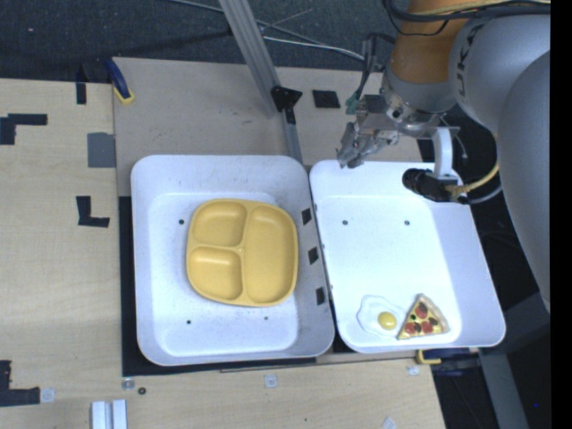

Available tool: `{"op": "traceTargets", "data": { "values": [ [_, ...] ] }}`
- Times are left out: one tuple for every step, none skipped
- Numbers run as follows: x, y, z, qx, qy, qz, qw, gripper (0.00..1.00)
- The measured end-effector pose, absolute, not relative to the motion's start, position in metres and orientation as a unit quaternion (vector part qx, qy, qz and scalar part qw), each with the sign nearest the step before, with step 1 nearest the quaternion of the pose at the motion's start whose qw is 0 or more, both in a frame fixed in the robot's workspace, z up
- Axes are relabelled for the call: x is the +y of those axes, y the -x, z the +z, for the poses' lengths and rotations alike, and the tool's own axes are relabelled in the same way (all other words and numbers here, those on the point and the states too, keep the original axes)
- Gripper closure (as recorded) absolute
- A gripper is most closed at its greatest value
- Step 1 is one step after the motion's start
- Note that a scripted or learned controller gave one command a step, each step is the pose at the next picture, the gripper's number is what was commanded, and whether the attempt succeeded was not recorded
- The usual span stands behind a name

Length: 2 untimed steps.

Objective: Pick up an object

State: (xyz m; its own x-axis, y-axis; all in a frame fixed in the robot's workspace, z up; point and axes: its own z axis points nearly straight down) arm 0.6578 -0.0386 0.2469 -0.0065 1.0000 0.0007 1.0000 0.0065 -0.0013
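A yellow three-compartment plate [242,251] lies in the middle of the left bin [152,239]. In the right bin [402,239], at its near right corner, lie a toy fried egg [378,316] and a toy pizza slice [423,318], side by side. My gripper [352,156] hangs above the far left corner of the right bin, far from the egg and the pizza slice. Its dark fingers point down and look close together, with nothing between them.
A slanted metal pole [259,52] rises behind the bins, just left of the gripper. The grey arm [500,79] fills the upper right. Black tape marks [89,211] dot the wooden bench to the left.
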Motion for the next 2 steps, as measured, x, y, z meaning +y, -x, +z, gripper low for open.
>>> {"op": "traceTargets", "data": {
  "values": [
    [0.005,-0.649,0.243,-0.709,0.705,0.0009,0.001,1.0],
    [0.055,-0.648,0.227,-0.709,0.705,0.0013,0.001,1.0]
  ]
}}
